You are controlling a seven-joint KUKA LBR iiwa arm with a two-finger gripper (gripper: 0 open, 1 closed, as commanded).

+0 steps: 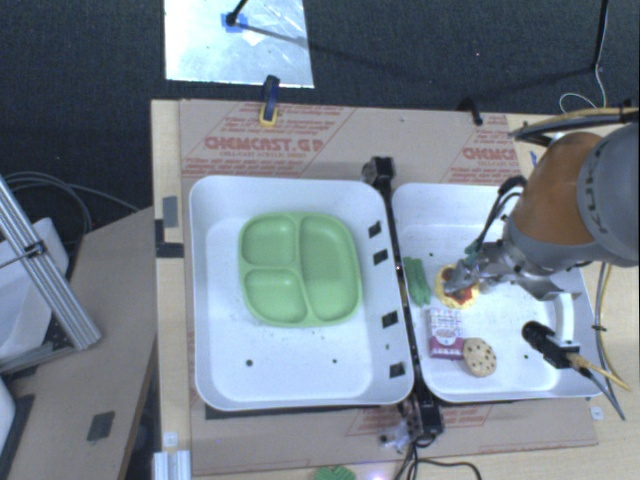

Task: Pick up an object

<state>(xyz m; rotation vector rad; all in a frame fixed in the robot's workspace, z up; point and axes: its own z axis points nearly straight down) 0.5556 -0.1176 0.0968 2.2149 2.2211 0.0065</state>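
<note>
My gripper (462, 280) is low in the right bin (440, 208), near its left-centre, with the grey and orange arm reaching in from the right. Right under its tip lies a small red and yellow object (458, 294), partly hidden by the gripper. A green oblong item (415, 280) lies just to the gripper's left by the bin wall. A red and white packet (445, 331) sits in front of the gripper, and a round cookie (479, 356) lies to the packet's right.
The left bin (215, 368) holds a green divided plate (300, 268). A black divider with clips (392, 268) runs between the bins. Bare floor of the right bin (440, 223) lies behind the gripper.
</note>
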